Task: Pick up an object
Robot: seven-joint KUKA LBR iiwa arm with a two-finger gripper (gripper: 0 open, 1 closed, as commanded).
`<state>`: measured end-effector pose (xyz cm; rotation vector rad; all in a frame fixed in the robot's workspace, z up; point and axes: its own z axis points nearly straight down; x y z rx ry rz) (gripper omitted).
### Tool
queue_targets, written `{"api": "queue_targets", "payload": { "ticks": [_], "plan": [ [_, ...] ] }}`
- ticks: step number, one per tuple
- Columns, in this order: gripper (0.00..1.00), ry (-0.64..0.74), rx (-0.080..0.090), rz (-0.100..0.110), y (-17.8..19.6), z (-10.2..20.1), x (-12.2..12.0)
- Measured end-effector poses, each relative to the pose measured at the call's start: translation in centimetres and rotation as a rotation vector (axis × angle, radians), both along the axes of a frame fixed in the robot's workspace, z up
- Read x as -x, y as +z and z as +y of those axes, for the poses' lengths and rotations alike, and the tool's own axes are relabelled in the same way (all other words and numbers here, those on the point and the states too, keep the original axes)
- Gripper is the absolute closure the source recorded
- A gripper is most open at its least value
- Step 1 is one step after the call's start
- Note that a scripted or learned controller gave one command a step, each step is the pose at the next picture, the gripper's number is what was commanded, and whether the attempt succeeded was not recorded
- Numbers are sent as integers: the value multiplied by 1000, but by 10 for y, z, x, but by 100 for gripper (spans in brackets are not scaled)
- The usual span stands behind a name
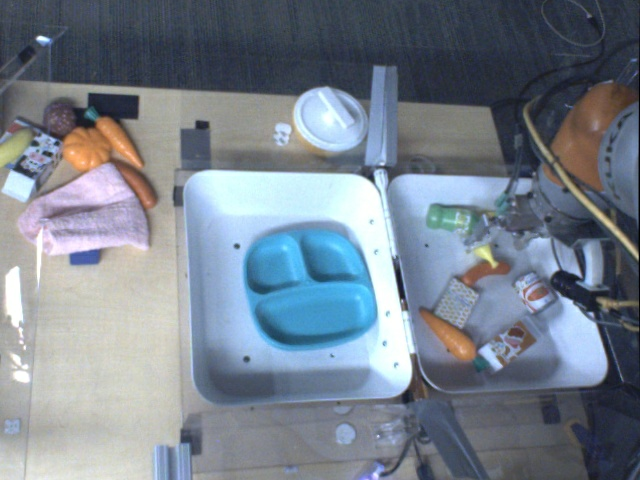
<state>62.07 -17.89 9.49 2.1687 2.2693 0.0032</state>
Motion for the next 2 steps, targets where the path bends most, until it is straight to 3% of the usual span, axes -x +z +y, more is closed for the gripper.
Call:
{"api": "queue_targets", "payload": {
  "ticks": [1, 2],
  "plan": [
    [100, 1, 0, -1, 10, 1, -1],
    [100, 69, 0, 1, 95, 39, -9]
  ]
}}
